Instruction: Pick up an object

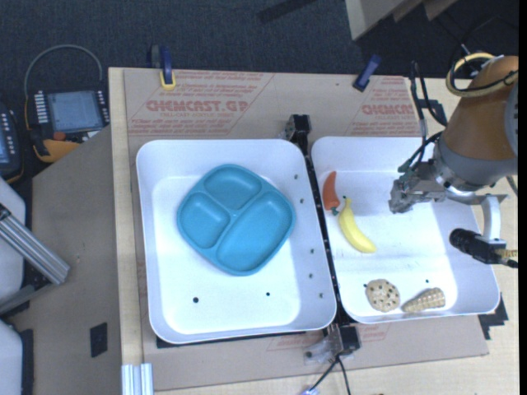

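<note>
The arm reaches in from the right and bends down over the right bin [486, 299], its gripper [403, 197] hanging low above the bin's upper middle. Whether the gripper is spread or closed cannot be told. A banana [355, 229] lies just left of it, apart from it.

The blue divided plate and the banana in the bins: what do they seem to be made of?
The blue divided plate looks like moulded plastic: one even colour, rounded compartments, a dull sheen. The banana is probably a plastic toy, judging by its flat, uniform yellow without spots, though real fruit can't be ruled out from this view.
</note>
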You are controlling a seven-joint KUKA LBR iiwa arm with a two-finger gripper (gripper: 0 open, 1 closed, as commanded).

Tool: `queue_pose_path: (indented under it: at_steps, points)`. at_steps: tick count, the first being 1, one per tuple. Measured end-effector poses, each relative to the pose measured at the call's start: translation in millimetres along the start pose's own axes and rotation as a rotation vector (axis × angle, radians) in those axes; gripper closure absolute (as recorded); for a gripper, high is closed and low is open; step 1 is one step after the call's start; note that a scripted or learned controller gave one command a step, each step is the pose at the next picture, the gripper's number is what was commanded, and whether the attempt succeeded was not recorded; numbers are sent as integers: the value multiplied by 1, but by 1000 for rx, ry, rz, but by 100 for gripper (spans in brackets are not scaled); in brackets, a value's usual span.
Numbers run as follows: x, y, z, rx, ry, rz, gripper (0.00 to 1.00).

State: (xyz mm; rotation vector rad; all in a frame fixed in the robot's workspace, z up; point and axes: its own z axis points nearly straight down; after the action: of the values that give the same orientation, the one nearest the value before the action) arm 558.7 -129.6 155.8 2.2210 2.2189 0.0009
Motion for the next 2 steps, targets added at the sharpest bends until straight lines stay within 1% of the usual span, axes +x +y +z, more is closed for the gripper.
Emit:
queue_pose_path:
  at_steps: [1, 2]
  points:
    - [-1, 2, -41, -1, 0, -1, 100]
    - [-1, 3, -94, -5, -1, -2, 100]
